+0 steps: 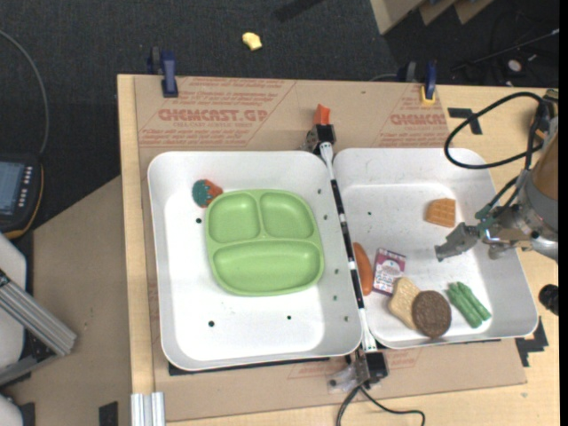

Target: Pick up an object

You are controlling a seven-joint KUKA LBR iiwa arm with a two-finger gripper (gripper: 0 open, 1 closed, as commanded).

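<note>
The right bin [461,177] holds several small objects. A tan bread-like piece [440,211] lies near its middle. Along the front are an orange sausage-shaped toy [363,268] by the left wall, a pink packet [388,271], a tan cracker [404,298], a brown round cookie [431,313] and a green bean bundle [468,303]. My gripper [455,242] hangs over the right bin's right half, just below and right of the bread piece and above the beans. I see nothing held in it.
The left bin [177,264] holds a green divided plate [264,240] and a small red and green object [207,192] at its back left. A black cable [479,118] loops over the right bin's far corner. Clamps sit along the bench's back edge.
</note>
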